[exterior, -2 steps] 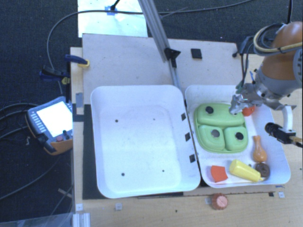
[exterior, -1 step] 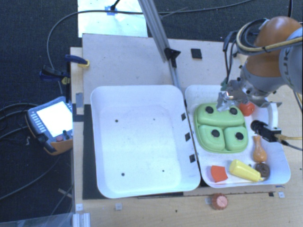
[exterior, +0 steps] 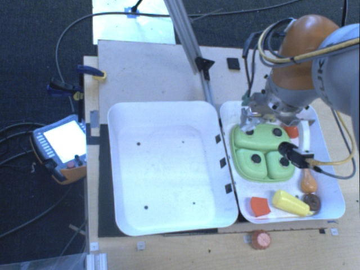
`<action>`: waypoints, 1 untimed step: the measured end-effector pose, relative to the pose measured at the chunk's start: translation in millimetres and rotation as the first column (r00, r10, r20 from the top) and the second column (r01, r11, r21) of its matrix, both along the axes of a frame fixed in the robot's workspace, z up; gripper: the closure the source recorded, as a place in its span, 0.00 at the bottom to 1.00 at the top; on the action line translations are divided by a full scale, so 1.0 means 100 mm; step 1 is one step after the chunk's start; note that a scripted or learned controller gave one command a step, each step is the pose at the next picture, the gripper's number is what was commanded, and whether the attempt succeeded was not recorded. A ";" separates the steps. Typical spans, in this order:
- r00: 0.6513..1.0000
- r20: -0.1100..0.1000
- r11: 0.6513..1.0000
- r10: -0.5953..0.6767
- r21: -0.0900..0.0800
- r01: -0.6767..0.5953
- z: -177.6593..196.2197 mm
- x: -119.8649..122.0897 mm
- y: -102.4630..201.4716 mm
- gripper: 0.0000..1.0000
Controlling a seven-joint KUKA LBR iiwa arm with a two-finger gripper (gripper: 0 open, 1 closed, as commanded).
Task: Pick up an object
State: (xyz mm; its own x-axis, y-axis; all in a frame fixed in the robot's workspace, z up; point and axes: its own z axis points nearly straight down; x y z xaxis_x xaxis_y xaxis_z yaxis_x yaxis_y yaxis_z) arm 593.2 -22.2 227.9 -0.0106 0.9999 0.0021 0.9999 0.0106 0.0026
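Gripper (exterior: 251, 118) down at the far edge of the green compartment tray (exterior: 260, 153); tray lies directly beneath it. Can't tell finger state.

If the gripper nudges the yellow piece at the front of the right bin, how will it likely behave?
The yellow piece looks rounded and tapered, so a sideways push would probably roll or pivot it rather than slide it. Its smooth, glossy skin suggests hard plastic, likely slippery between fingers. It lies beside a dark round object and the right bin wall, which may stop it quickly.

Probably robotics lab: teach pendant (exterior: 61, 147), loose cables (exterior: 84, 24), clamped bench (exterior: 152, 72), carpet floor.
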 end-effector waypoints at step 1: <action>1.000 0.000 1.000 0.001 0.001 -0.001 0.07 0.04 0.62 1.00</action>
